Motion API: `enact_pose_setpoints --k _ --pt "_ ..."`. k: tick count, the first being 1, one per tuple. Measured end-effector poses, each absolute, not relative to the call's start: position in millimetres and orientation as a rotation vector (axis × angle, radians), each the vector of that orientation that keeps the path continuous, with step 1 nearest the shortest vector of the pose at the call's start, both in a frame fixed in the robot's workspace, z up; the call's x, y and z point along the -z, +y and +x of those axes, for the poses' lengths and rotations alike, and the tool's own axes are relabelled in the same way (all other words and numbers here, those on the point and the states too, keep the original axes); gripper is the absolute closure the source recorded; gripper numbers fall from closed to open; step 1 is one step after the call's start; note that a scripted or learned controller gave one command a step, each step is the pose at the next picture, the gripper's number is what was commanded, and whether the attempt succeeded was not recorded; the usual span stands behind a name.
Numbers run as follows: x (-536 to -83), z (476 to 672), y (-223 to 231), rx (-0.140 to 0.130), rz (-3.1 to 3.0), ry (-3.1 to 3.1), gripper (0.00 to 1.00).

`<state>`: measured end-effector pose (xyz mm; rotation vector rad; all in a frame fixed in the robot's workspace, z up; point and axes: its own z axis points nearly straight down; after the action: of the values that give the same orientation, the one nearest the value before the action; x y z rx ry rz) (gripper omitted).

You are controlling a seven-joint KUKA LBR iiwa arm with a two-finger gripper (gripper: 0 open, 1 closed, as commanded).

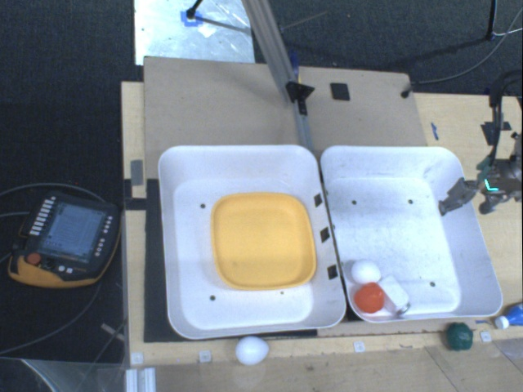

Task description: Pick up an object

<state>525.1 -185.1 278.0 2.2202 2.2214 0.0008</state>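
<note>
The right white bin (409, 243) holds three small things bunched in its near left corner: a white egg-shaped object (364, 271), a red-orange ball (370, 298) and a small white block (395, 294). A square yellow plate (264, 239) lies in the left bin (184, 243). My gripper (472, 198) hangs over the right rim of the right bin, far from the three objects. Its fingers (454, 196) stand apart, with nothing between them.
Outside the bins, a white egg (252, 349) lies on the bench's front edge. A dark green ball (459, 336) and a blue item (511, 318) sit at the front right. A teach pendant (65, 242) rests on the floor at left.
</note>
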Motion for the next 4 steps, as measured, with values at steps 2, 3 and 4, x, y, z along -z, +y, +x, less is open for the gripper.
enact_pose_setpoints --k 2,3,4 --pt "-225.5 515.0 -183.4 0.002 2.223 2.222 0.00" --pt "-182.7 516.0 -178.3 0.002 2.223 2.224 0.00" --pt "-136.9 512.9 -169.8 0.001 2.222 2.223 0.00"
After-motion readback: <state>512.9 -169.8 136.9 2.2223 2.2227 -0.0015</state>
